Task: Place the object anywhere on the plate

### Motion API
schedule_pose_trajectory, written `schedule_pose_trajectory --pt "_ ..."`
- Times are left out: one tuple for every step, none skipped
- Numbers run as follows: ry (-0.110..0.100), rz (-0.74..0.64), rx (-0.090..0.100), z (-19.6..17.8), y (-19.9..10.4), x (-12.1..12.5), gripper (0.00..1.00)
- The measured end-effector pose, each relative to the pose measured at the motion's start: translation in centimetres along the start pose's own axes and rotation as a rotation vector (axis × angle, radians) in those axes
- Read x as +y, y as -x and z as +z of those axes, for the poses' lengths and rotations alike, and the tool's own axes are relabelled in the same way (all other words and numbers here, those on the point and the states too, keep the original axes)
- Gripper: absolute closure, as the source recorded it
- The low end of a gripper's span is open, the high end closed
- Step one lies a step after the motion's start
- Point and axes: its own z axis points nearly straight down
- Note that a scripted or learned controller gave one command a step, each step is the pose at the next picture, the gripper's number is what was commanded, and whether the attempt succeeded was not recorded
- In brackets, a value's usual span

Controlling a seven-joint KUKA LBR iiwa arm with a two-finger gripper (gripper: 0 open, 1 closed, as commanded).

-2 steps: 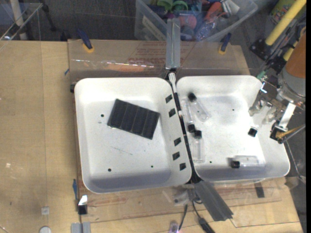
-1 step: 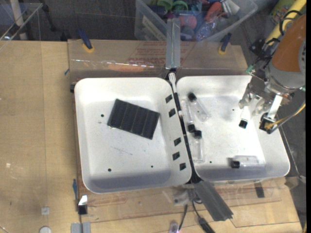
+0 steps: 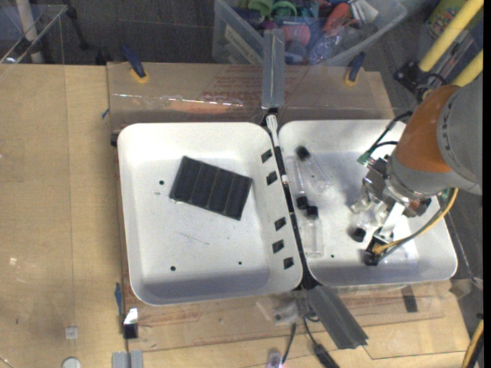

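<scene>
A dark ribbed rectangular plate [image 3: 211,188] lies flat in the left bin [image 3: 146,267], tilted a little and nothing rests on it. In the right bin [image 3: 430,263], a clear plastic object [image 3: 311,190] with small black parts lies close to the centre divider. My gripper [image 3: 374,225] hangs low over the right half of the right bin, apart from the clear object and to its right. The grey arm with its orange band [image 3: 426,140] reaches in from the right. Glare and the wrist hide the gripper's tips.
A metal divider [image 3: 285,213] with black clips runs between the two bins. Yellow and black cables [image 3: 399,240] hang by the gripper. A clear tub of colourful items [image 3: 307,10] stands behind the bins. Wooden bench [image 3: 54,205] lies to the left.
</scene>
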Motion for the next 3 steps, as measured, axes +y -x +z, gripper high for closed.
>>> schedule_pose_trajectory --pt "0.004 0.209 0.001 0.0 -2.2 -3.2 1.00" --pt "0.000 0.369 0.005 0.0 -1.1 -1.9 1.00" --pt "0.006 0.627 -0.001 0.0 -2.7 -1.9 1.00"
